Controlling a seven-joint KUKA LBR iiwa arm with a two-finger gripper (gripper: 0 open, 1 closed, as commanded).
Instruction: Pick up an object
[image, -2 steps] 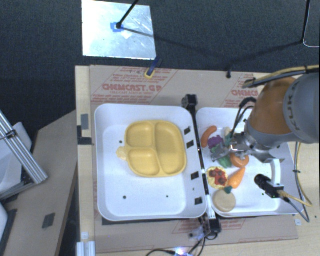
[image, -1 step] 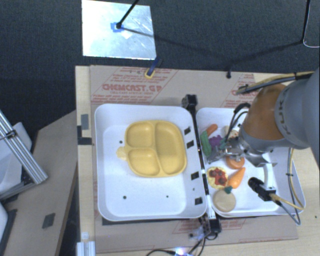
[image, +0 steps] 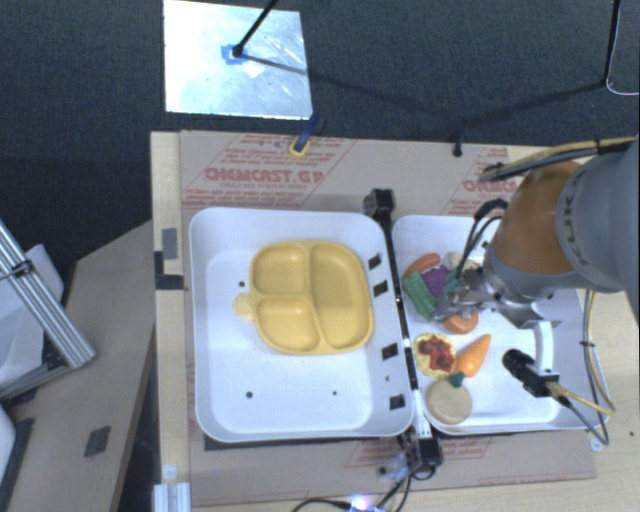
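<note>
We find the left bin (image: 215, 330) carrying a yellow three-compartment plate (image: 305, 297) near its centre, tilted slightly. In the right bin (image: 575, 415), toy foods cluster along the left wall. A sausage (image: 422, 265) lies toward the far left corner, with a purple eggplant (image: 427, 290) just below it. A pizza slice (image: 435, 352) and a carrot (image: 471, 355) lie side by side near the middle of the left wall. A beige disc (image: 449, 400) sits at the near left corner. The gripper (image: 460, 300) is lowered just right of the eggplant, above an orange piece (image: 461, 323). We cannot tell from this view whether it is released or clenched.
</note>
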